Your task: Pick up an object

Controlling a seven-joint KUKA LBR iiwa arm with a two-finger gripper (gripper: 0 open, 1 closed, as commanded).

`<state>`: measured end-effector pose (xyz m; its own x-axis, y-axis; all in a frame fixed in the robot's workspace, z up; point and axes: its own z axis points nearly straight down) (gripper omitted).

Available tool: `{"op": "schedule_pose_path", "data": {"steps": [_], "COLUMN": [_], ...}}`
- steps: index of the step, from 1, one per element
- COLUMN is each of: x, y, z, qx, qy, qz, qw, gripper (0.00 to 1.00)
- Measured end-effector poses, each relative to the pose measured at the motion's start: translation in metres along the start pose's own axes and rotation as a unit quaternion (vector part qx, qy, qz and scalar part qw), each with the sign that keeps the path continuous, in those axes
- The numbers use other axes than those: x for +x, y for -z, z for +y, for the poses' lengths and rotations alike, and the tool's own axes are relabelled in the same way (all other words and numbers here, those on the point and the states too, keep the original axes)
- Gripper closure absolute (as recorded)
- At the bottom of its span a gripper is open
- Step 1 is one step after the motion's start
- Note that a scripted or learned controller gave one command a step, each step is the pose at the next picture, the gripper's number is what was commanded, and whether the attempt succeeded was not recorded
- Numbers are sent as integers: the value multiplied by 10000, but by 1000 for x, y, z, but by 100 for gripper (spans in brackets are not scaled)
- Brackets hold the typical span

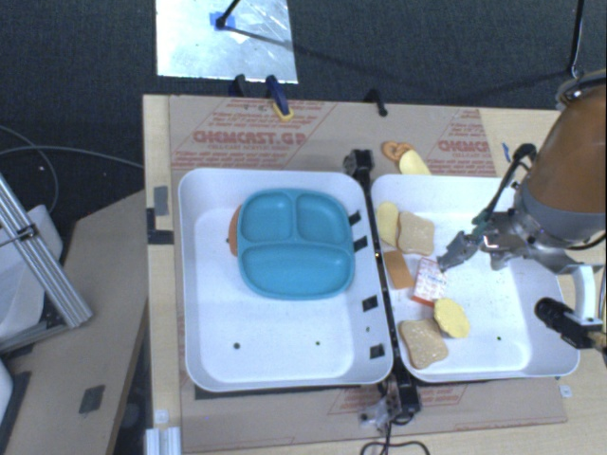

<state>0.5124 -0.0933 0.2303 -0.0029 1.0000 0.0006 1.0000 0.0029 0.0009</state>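
The thing nearest your tool is the small red-and-white packet [430,281], lying flat near the middle of the right bin [512,354], right of centre in the frame. It looks like a thin printed sachet or card: light, probably a little floppy, with a smooth face that could slide under a finger, so you would do best to pinch it across its short width at an edge, not press down on its flat top. It lies just beside an orange-brown slab [399,269] on its left and touches or nearly touches a yellow round piece [452,318] below it, so a sloppy approach is likely to nudge those. Above it lie a tan bread-like slice [415,232] and a pale yellow piece [388,220]; a second tan slice [423,342] lies toward the bin's lower edge. These look like toy food, stiff and light, and would be easier to grip by their sides. Your tool [455,251] hangs just above and right of the packet, pointing down-left; whether it is wide or narrow I cannot tell, and nothing can be seen in it. The left bin [285,358] holds a blue divided plate [294,243], well apart from all this.
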Motion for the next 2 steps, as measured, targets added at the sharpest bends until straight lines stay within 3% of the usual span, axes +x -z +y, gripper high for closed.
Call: {"op": "schedule_pose_path", "data": {"steps": [1,2], "x": [-6,6], "y": [-84,-146], "z": [-27,-24], "qx": [14,-21], "qy": [-12,-17], "qz": [3,-5], "qw": [10000,10000], "gripper": [0,0]}}
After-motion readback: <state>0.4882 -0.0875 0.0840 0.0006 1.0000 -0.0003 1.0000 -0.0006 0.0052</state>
